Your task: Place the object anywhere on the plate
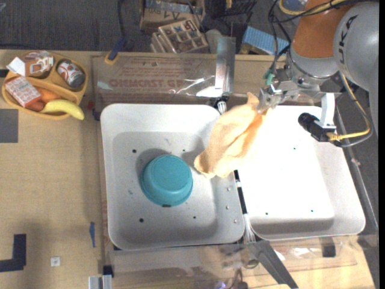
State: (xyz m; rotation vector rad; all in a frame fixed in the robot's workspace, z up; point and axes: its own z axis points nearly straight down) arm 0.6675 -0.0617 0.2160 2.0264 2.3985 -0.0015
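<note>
cluttered floor with cables and boxes runs along twelve o'clock, and below it the wooden bench (48,185) carries two shallow white bins side by side. at ten o'clock a yellow tray (12,93) holds toy food and a banana (64,108), well apart from the work.

left bin (120,125) holds a teal plate (167,180), which looks like an upturned dish, sitting just left of the frame's centre. right bin (301,179) lies toward three o'clock.

gripper (265,100), at about two o'clock under the grey and orange arm (325,29), has its fingers pinched on the top corner of a pale yellow cloth (231,140). holding one corner lets the cloth hang long and drape, so its lower end trails toward seven o'clock across the seam between the bins, its tip near the plate's three o'clock edge but seemingly not on it.

my read: the carry is under way and the placing is not yet done. the held corner would need to travel toward eight o'clock so the cloth's bulk settles on the plate; a limp trailing end could catch the bin rim or slide off the rounded dish.
</note>
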